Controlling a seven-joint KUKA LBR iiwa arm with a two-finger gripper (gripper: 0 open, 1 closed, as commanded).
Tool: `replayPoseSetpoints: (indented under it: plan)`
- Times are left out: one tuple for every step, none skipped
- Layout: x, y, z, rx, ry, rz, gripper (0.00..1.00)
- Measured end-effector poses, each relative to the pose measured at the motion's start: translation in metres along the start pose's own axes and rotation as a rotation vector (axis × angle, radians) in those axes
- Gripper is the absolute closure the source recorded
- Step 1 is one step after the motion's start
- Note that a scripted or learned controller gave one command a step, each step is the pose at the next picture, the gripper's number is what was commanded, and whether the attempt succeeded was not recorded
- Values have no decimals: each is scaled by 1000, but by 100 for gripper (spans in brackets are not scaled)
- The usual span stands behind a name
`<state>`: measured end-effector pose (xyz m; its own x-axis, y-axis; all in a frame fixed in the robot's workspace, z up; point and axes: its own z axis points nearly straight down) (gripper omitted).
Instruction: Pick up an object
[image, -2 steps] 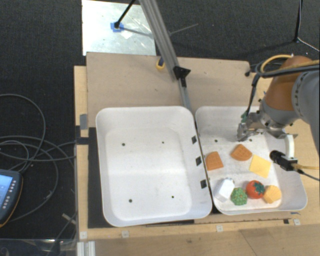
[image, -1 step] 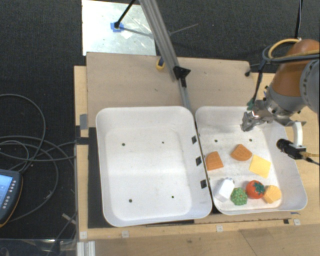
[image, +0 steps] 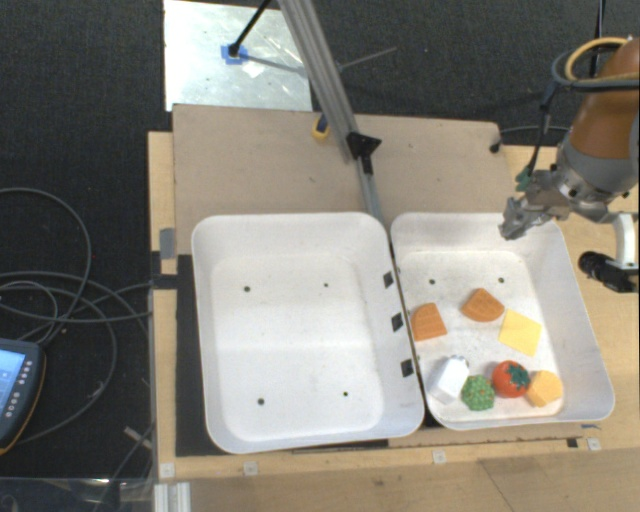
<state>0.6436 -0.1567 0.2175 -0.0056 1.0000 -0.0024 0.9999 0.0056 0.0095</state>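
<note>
place: robotics lab
signs: KUKA arm (image: 606, 120), white bins (image: 290, 330) on a bench (image: 250, 160), loose cables (image: 60, 270), teach pendant (image: 15, 385)

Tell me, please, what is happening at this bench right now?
A grey and orange robot arm reaches in from the right, and its claw hangs over the far edge of the right bin. It holds nothing. All the items lie toward the near end of that bin: two orange pieces, a yellow slice, a white block, a green piece, a tomato and a small orange-yellow block. No pick has been made yet.
</note>
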Motion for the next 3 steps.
replayPoseSetpoints:
  plan:
    - [-7,-4,-50,2,0,2,100]
    - [41,-24,-56,8,4,-3,100]
    - [99,-49,-51,10,5,-5,100]
